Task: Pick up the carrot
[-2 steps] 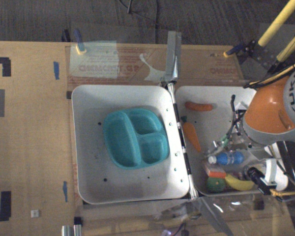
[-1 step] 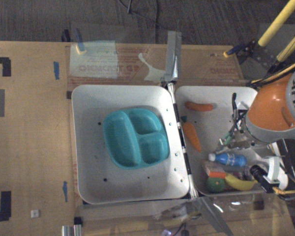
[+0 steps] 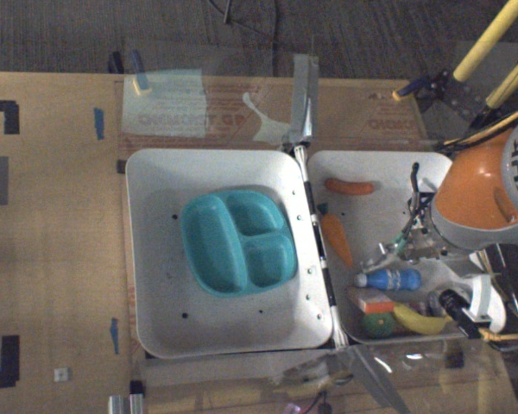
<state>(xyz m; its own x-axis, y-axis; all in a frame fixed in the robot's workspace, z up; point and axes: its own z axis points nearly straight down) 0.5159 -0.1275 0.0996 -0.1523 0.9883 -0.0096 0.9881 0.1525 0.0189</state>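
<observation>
Starting with the murky bits: not making out the claw [image 3: 402,248] properly. Just seeing a tangle of grey metal and dark cable hanging over the middle of the right bin [image 3: 388,164], so not able to call it open or closed. Also losing most of the arm [image 3: 479,198] off the right edge, catching only a rounded orange band and a bit of grey.

Spotting the carrot [image 3: 335,238] lying flat in that right bin. Looking at a smooth orange cone, tapering toward the near end, tucked just beside the bin's left wall and apart from the claw.

Noticing a glossy reddish sausage [image 3: 350,186] lying crosswise near the far wall, beyond the carrot. Finding a blue and white bottle [image 3: 388,279] on its side just beneath the claw. Then, along the near wall, picking out a small orange-red block [image 3: 375,303], a round green and orange thing [image 3: 380,323] too blurry to name, and a curved yellow banana [image 3: 419,319].

Seeing the left bin [image 3: 155,317] holding a shiny teal plate [image 3: 237,241] with rounded corners and three compartments, sitting slightly turned. Reading both bins as shallow white plastic, side by side on a tan bench [image 3: 52,257]. Catching a clear plastic sheet [image 3: 168,102] lying flat behind the left bin, with faint print too washed out to read.
</observation>
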